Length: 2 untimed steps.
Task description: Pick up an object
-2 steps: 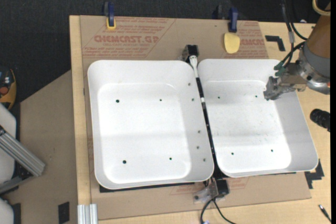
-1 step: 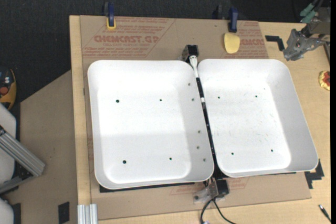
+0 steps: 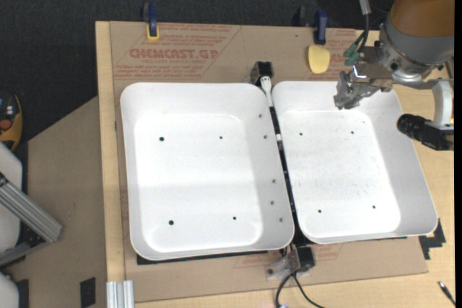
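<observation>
A small pale yellow object (image 3: pixel 318 58) lies on the brown board just beyond the far edge of the right bin (image 3: pixel 404 177). My gripper (image 3: pixel 349 98) hangs over the far edge of the right bin, a little to the right of and nearer than the yellow object. The grey arm with its orange band comes down from the upper right. Nothing shows between the fingertips.
The left bin (image 3: pixel 144 155) sits beside the right one, with a black strip between them. Blue clamps (image 3: pixel 151 16) (image 3: pixel 320 25) hold the board's far edge. A black fitting (image 3: pixel 422 130) juts in at the right bin's right side. Cables and a connector lie at the near edge.
</observation>
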{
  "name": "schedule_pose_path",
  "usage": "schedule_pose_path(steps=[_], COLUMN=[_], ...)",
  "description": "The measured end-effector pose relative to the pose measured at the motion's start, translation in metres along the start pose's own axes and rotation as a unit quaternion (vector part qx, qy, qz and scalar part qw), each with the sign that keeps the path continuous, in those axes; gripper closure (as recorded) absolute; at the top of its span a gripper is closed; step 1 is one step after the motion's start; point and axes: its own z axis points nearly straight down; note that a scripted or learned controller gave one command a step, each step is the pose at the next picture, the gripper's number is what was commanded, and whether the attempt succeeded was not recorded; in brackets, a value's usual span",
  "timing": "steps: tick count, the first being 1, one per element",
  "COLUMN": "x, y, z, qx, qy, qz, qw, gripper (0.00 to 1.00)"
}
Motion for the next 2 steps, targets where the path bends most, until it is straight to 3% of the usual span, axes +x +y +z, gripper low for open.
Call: schedule_pose_path(steps=[1,2], x=[-0.0153,-0.0138], y=[0.0137,0.0190], z=[-0.0170,-0.0074], qx=[-0.006,-0.003], qy=[-0.002,-0.001], qz=[0.002,0.001], qw=[1.0000,1.0000], gripper=[1.00,1.00])
